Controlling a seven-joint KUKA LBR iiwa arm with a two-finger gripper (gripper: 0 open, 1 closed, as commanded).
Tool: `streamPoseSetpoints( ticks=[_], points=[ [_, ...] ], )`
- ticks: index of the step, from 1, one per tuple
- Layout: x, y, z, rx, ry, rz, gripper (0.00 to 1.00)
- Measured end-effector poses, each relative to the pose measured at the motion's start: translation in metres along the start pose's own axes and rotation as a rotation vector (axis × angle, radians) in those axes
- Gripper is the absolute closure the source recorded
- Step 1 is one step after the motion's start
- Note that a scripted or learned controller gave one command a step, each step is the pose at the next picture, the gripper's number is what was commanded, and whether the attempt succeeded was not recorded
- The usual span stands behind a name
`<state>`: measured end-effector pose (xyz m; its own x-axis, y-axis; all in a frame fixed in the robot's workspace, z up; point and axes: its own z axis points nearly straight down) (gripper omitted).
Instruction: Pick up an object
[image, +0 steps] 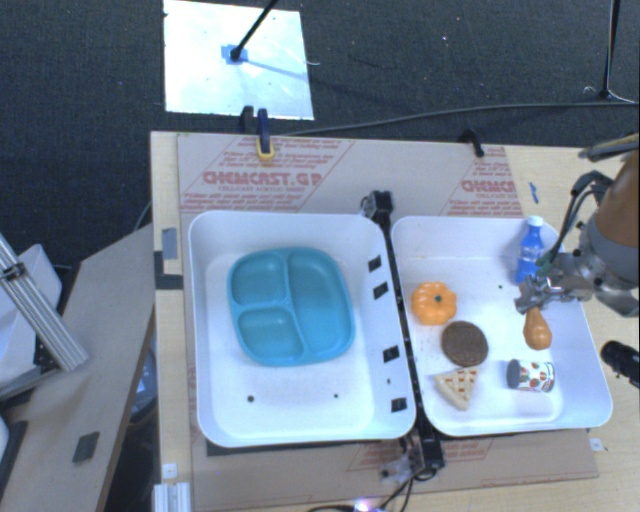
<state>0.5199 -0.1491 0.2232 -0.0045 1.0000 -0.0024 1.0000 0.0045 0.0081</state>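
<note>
Nearest you in the right bin (590, 405): waffle wedge (456, 387), small can (530, 375), brown disc (464, 343). Next, orange pumpkin (433, 302) and tan pear-shaped piece (537, 328). Claw (535, 296) hangs just above that piece, w/ blue bottle (530, 250) behind; finger state: can't tell. Left bin holds blue divided plate (291, 305). Arm enters from the right.

Landmark: I reference the left bin (215, 400).
Blue divided plate (291, 306): I see it lying flat inside the bin, three compartments.
Right bin (590, 400): touching the landmark's right wall.
Printed board (300, 170): beneath the landmark.
Blue-yellow clamp (263, 135): behind the landmark, on the board edge.
</note>
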Motion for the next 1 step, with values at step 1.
streamPoseSetpoints(
  ticks=[1],
  points=[
    [-0.0003, 0.0016, -0.0435, 0.001, 0.000, -0.001, 1.00]
  ],
)
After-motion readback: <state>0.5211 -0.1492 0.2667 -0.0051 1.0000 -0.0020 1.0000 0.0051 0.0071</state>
